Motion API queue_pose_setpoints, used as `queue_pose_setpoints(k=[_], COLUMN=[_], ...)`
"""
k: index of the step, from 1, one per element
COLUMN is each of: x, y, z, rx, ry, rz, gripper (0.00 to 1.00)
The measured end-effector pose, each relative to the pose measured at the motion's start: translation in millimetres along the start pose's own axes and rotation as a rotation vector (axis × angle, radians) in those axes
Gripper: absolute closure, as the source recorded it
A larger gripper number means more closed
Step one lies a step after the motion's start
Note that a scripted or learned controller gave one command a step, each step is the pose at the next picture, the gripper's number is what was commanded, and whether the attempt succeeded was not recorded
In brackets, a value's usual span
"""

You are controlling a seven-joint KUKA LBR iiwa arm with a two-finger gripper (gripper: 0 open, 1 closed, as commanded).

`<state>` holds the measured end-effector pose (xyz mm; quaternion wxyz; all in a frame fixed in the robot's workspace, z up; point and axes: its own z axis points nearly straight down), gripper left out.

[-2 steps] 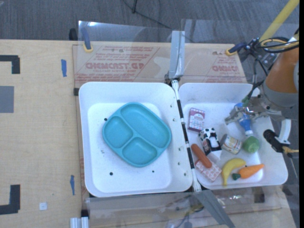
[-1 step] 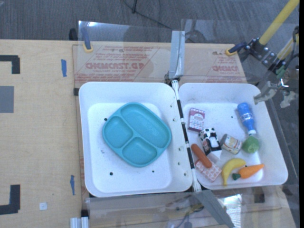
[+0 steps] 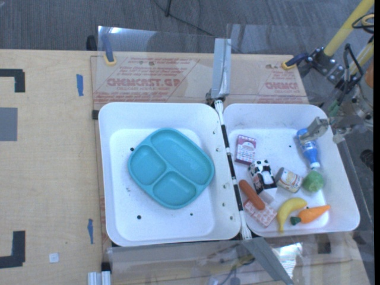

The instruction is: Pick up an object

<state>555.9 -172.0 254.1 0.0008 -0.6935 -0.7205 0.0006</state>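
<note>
The right bin (image 3: 279,119) holds several small objects. A blue bottle (image 3: 310,153) lies near its right wall, with a green leafy toy (image 3: 313,181) just below it. My gripper (image 3: 319,126) hangs at the bin's upper right, right over the bottle's upper end. Nothing is visibly held. Toward the middle lie a maroon box (image 3: 245,148), a black and white cow toy (image 3: 261,174) and a small can (image 3: 288,180). At the front are a hot dog (image 3: 252,195), a pink wafer (image 3: 265,214), a banana (image 3: 288,210) and a carrot (image 3: 312,213).
The left bin (image 3: 119,123) carries a teal divided plate (image 3: 171,167). A metal divider post (image 3: 221,70) stands behind the seam between the bins. Cables and a yellow strut (image 3: 350,22) crowd the far right beside the arm.
</note>
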Motion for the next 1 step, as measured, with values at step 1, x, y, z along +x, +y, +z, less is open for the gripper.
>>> queue_pose_setpoints(k=[1], x=[-17.3], y=[26.9], z=[151.5], rx=[0.001], ry=[0.002], rz=[0.007], gripper=[0.0])
